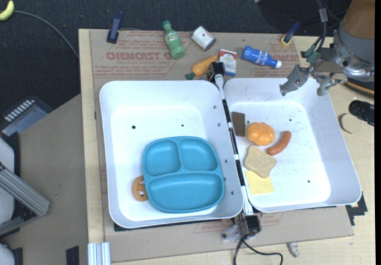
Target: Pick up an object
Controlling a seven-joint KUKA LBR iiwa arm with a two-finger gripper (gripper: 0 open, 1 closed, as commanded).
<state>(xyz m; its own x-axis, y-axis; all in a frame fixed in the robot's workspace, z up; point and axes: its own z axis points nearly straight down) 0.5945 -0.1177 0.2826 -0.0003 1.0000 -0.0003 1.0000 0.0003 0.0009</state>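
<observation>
Five food pieces lie loose in the right bin (333, 156), within our reach: orange (261, 133), sausage (278, 143), bread slice (259, 162), cheese square (259, 184), brown block (238, 123). One blue tray (181, 172) fills the left bin (119, 139). Our gripper (309, 81) hovers released over the right bin's far edge, grasping nothing.

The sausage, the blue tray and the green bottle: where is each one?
sausage (278, 143), camera view, middle of its length.
blue tray (181, 173), camera view, divider between compartments.
green bottle (174, 43), camera view, middle of its body.
</observation>
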